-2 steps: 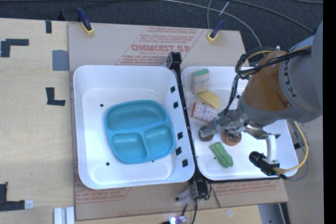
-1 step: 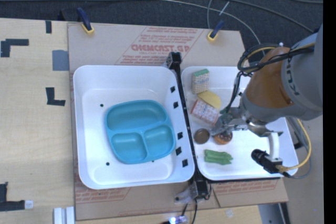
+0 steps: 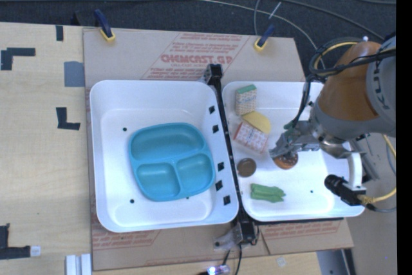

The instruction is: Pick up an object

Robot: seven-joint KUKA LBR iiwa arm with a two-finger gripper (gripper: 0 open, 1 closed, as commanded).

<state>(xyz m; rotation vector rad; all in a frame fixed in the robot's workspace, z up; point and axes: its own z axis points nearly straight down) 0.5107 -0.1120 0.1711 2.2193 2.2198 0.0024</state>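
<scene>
Down at the near end of the right bin (image 3: 322, 210) there's a green toy (image 3: 267, 192) and a brown disc (image 3: 246, 167), both just lying there. The gripper (image 3: 288, 150) is low over a reddish-brown round thing (image 3: 286, 161), but honestly can't tell if it's got hold of it. Farther back sit a patterned block (image 3: 251, 136), a yellow wedge (image 3: 257, 120) and a cube (image 3: 245, 98). Blue tray (image 3: 170, 161) is in the left bin. I'd say nothing's lifted yet.

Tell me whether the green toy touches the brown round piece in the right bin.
Apart. The camera view shows bare white bin floor between the green toy and the brown round piece, which lies up and left of it.
</scene>
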